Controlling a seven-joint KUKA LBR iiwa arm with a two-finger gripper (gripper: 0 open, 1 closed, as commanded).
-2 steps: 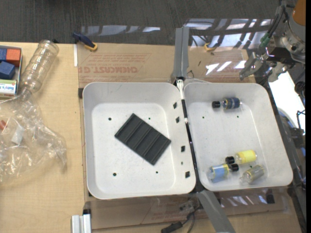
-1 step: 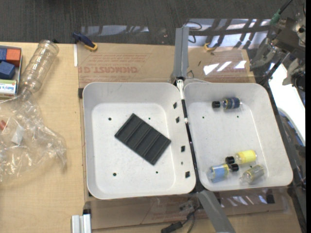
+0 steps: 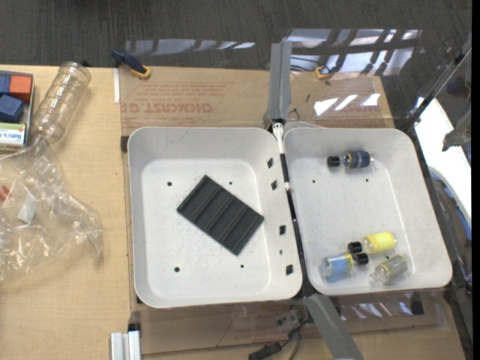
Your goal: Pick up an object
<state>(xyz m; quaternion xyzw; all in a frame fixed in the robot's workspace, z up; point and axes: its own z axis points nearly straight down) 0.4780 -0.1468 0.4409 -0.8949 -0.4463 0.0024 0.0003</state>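
Jaws: I cannot tell their state | targets: four small bottles [image 3: 365, 255] in right bin [image 3: 420, 201], ridged black panel [image 3: 220, 214] in left bin [image 3: 139, 201] | risk, my call: three bottles clustered near the front wall, a grab may nudge or roll them.

Plastic bottle [image 3: 57, 102], crumpled wrap [image 3: 41, 212]

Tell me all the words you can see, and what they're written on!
"CHEMCAST GP", printed in faint red and seen upside down, on the brown cardboard sheet behind the bins; the last letters are unsure.
Small print on the white box edge at far left: too blurred to read.
Labels on the small bottles: too small to read.
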